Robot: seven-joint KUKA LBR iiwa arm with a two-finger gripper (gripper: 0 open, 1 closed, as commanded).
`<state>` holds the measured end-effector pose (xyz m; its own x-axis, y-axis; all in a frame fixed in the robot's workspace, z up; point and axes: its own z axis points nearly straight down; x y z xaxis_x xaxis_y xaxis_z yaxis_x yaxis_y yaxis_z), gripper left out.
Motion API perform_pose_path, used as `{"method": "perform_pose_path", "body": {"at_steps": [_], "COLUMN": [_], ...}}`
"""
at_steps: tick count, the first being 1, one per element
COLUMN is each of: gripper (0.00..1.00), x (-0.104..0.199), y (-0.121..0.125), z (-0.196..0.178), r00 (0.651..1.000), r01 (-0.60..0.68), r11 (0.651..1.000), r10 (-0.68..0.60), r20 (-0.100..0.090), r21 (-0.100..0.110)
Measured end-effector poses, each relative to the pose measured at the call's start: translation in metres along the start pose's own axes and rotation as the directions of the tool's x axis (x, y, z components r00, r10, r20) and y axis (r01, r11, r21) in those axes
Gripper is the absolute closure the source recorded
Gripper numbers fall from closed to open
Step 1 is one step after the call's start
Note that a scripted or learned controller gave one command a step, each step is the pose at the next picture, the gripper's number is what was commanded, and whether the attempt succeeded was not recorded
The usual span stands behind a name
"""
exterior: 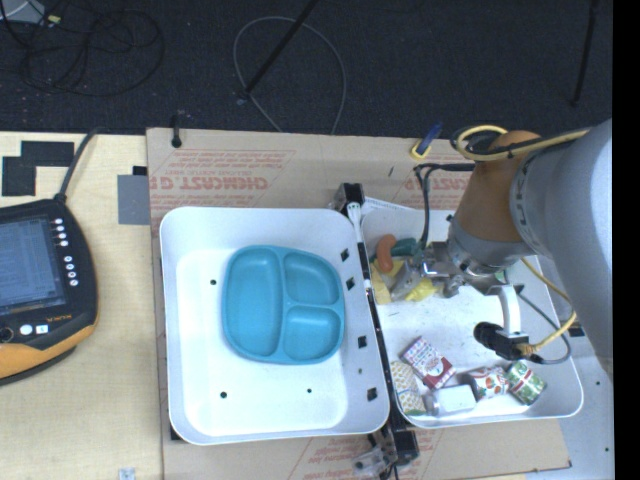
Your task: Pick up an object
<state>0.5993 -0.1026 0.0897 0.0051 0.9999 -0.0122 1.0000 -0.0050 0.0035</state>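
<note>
I've got the arm (560,198) reaching in from the right, its orange band over the top of the right bin (560,393), and the end effector (437,276) is down low in that bin's upper left part, right among a small heap of items there: an orange piece (384,255), something green (404,247) and a yellow item (420,290). From this angle I cannot tell how wide the end effector stands or whether it has anything in it. Lower in the same bin I see a red-and-white packet (424,359), a white box (455,399) and a small green-and-red can (522,381) near the front edge. The left bin (190,368) carries a blue divided tray (283,303), well apart from the end effector. A teach pendant (40,288) lies on the desk at far left.
</note>
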Motion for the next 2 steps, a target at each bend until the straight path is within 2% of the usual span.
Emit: {"method": "perform_pose_path", "body": {"at_steps": [1,2], "gripper": [0.00,1.00], "x": [0.0148,0.0153], "y": [0.0375,0.0341], "z": [0.0020,-0.0053], "r00": [1.000,1.000], "r01": [0.002,0.003], "r11": [1.000,0.999], "r10": [-0.002,-0.002], "r20": [-0.007,-0.011], "r21": [0.025,0.035]}}
